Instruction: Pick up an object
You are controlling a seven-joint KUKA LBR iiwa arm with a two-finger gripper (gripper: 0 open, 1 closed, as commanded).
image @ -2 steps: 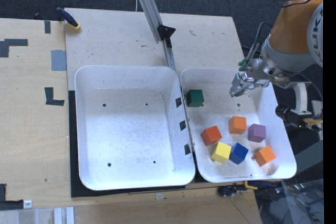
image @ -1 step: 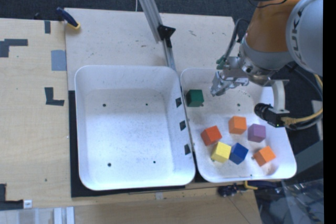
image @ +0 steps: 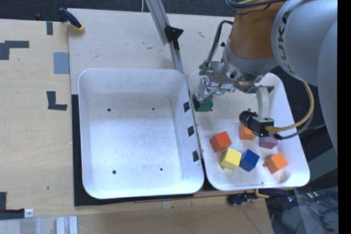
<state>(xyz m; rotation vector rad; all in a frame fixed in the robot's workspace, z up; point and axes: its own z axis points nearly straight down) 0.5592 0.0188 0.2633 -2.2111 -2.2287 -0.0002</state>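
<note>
1. The tabletop (image: 120,35) is pale wood, filling the left and middle of the frame, with grey tape marks at the left edge.
2. The arm (image: 263,24) comes in from the upper right, grey with an orange band, bending down over the right bin.
3. The left bin (image: 88,118) sits mid-frame; the right bin (image: 296,167) touches it on the right.
4. A grey metal bar (image: 153,3) slants from the top centre down to the bins' shared edge.
5. The claw (image: 204,97) hangs at the upper left of the right bin, beside the shared wall. Whether its fingers are open or closed cannot be told.
6. A small dark green block (image: 205,107) lies right at the claw's tip, just below it; it looks about cubic, so no long axis can be read, and contact is unclear.
7. Lower right of the claw, apart from it, lie small cubes: red-orange (image: 220,141), yellow (image: 231,159), blue (image: 249,160), orange (image: 276,162), purple (image: 267,142), and another orange (image: 245,132) partly behind a black fitting.
</note>
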